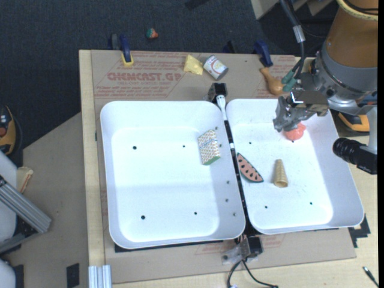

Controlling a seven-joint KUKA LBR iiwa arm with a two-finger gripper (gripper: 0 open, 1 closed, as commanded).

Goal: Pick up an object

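The pincer [290,123] hangs low over the back part of the right bin [324,218], right above a small red object [296,134] that lies on the bin floor. Only part of the red object peeks out beneath the pincer, and it is not possible to tell whether the pincer is apart, together or clamped on it. The grey arm [348,71] reaches in from the right.

Nearer the front of the same bin lies a tan cone [280,173], and beside it, by the bin's left wall, a watermelon slice [249,168]. In the left bin [156,221], against its right side, rests a small patterned block [209,146].

Behind the bins, on the surface [144,77], sit a yellow wedge [193,65], a small box [215,67] and an orange, pear-shaped piece [272,80].
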